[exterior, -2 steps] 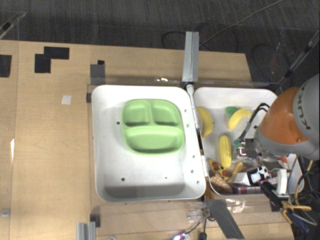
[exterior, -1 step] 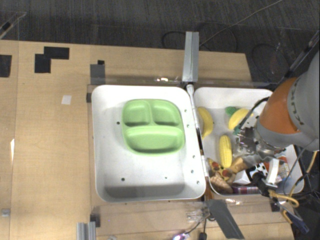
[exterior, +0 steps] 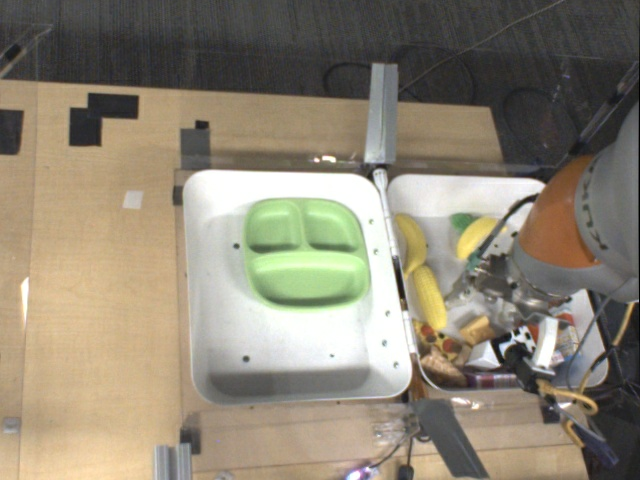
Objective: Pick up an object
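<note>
The right bin holds a jumble of toy food. A yellow banana lies along its left wall, with a corn cob just below it. A second yellow piece and a small green piece sit near the bin's middle top. A tan block and a brown piece lie toward the front. My gripper hangs low over the bin's middle, just right of the corn cob and above the tan block. The grey wrist and orange band hide the bin's right part.
The left bin carries a green divided plate in its upper middle. A metal post stands behind the wall between the bins. Dark cables trail across the right bin's front right corner.
</note>
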Controlling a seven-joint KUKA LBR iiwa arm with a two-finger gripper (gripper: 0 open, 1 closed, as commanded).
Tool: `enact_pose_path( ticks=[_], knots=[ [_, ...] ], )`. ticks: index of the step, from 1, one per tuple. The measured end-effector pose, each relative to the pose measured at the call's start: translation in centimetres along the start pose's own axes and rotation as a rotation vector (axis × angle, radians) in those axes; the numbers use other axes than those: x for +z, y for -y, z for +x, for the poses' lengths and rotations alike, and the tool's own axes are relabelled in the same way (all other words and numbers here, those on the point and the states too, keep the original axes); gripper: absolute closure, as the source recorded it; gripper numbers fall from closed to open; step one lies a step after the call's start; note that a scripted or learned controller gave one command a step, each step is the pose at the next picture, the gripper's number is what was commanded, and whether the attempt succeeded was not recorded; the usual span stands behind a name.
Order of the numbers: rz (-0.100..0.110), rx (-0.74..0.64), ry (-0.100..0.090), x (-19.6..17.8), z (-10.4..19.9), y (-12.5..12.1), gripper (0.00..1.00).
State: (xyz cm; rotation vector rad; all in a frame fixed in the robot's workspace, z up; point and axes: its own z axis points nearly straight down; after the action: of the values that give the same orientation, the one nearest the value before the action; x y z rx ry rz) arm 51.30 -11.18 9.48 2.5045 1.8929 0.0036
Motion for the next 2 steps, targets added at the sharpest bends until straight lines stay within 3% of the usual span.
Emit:
enact_pose_path(
  ticks=[1, 2],
  knots=[
    [-0.001, -0.168, 0.000, 0.3, 3.7, -10.2, 0.00],
    [-0.005, -0.179, 0.001, -0.9, 4.0, -10.3, 1.00]
  ],
)
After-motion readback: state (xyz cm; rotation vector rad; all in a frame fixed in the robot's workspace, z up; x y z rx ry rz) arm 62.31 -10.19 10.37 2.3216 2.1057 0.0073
